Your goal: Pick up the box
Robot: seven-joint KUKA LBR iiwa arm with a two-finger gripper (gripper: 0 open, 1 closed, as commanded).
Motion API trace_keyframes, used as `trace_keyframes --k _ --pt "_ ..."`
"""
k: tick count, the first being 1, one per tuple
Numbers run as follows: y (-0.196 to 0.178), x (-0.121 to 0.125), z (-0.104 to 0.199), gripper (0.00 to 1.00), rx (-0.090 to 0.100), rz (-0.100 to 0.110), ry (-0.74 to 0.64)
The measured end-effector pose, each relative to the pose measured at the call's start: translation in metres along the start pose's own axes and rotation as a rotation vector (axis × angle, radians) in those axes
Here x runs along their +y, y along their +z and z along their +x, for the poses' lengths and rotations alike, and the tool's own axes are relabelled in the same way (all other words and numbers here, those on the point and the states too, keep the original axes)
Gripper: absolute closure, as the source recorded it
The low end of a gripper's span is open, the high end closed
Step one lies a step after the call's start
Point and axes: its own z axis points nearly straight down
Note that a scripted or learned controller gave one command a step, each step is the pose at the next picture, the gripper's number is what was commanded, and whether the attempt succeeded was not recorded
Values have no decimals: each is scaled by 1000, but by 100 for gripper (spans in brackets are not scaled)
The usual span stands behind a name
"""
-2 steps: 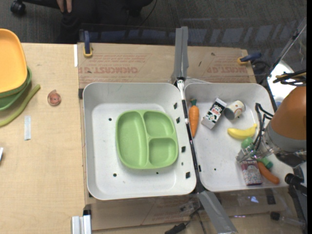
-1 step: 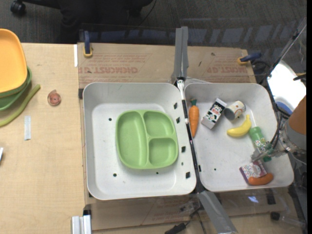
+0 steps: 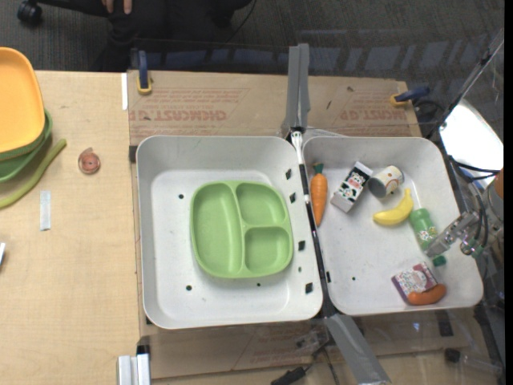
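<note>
Closest to the camera is the front rim of the right bin (image 3: 401,310), so I'll use that bin as my reference for everything. Just inside that rim, toward the right corner, there's a small printed packet (image 3: 413,279) with an orange sausage-looking thing (image 3: 426,295) touching its front edge.

My claw (image 3: 458,237) sits at the bin's right wall, just about over the rim, partly lost in cables and glare. Honestly I can't tell whether it's wide or narrow from here, too blurry. Nothing visible in it.

The box (image 3: 352,187) is the little black-and-white carton with a cow-ish print, lying tilted in the back half of the bin, a bit left of the middle. Well apart from my claw. Right beside it on the claw's side is a small tan can (image 3: 386,180) on its side, close enough that they might be touching, can't say for sure.

A carrot (image 3: 318,197) lies along the bin's left wall, green top pointing to the back. A banana (image 3: 395,210) is near the middle, just in front of the can, and a green bottle (image 3: 422,226) lies just beside the banana's end, between it and my claw.

Left of the bin is the other bin (image 3: 160,295) with a green divided plate (image 3: 241,229) in it. Further left, the wooden tabletop (image 3: 72,279) has a stack of yellow and green plates (image 3: 18,127) at its far edge.
</note>
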Motion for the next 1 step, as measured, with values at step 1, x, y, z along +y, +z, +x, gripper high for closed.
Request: trace_keyframes --k 1 --pt "-71 32 -26 100 -1 -1 -295"
